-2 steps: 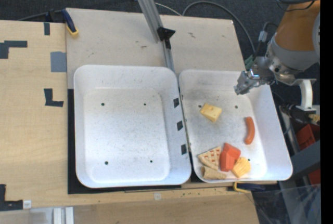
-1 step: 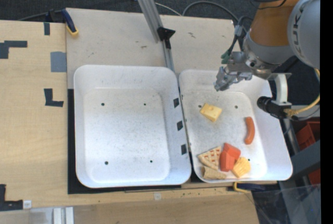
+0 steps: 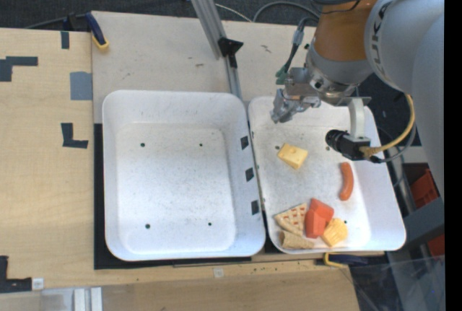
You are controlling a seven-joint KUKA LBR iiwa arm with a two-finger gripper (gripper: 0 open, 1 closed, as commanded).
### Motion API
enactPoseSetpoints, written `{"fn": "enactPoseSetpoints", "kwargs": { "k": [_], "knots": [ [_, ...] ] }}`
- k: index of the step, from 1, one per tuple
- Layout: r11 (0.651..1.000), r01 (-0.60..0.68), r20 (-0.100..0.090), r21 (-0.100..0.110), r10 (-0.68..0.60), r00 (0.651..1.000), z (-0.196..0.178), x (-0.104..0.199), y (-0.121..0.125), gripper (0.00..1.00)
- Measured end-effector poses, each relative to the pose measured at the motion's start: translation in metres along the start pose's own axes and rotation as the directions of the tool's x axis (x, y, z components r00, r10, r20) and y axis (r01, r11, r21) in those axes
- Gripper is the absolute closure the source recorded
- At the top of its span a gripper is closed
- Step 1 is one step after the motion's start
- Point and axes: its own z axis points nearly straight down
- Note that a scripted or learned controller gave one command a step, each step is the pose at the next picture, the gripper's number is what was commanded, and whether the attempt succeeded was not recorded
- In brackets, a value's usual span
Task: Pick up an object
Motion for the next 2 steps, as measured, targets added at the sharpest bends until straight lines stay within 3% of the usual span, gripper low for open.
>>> {"fn": "enactPoseSetpoints", "kwargs": {
  "k": [2],
  "knots": [
    [1.0,0.001,-0.001,0.001,-0.001,1.0,0.016,0.106,-0.011,1.0]
  ]
}}
